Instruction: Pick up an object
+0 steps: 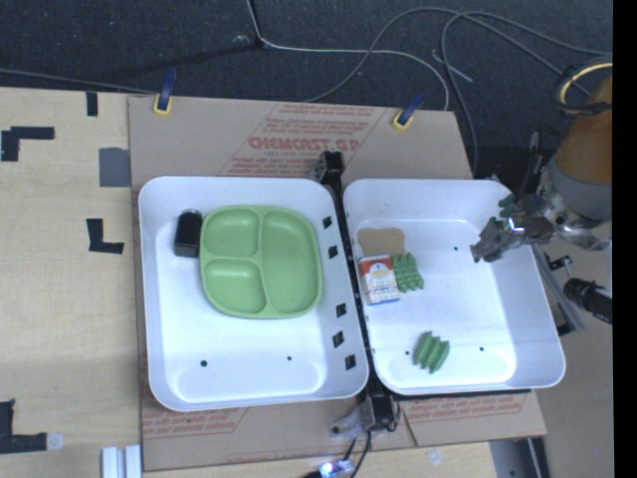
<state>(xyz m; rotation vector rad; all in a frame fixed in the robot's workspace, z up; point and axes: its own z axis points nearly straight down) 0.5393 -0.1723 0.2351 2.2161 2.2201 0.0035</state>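
- The cardboard sheet [299,137] under the bins carries red print; it reads about "CHEMCAST GP".
- The left bin [159,297] holds a green divided plate [262,262] and a black block [187,233] touching its left edge.
- The right bin [518,357] holds a small red-and-white carton [378,279], its print too small to read, beside a tan piece [381,240] and green pieces [407,271], with another green piece [431,351] lower.
- The gripper [490,246] hangs over the right bin's right side, and I cannot tell how it stands.

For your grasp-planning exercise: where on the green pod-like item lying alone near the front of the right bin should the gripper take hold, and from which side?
Grip the green pod-like item across its narrow middle, coming straight down from above. It lies flat and apart from the other things, with bare bin floor on both long sides.
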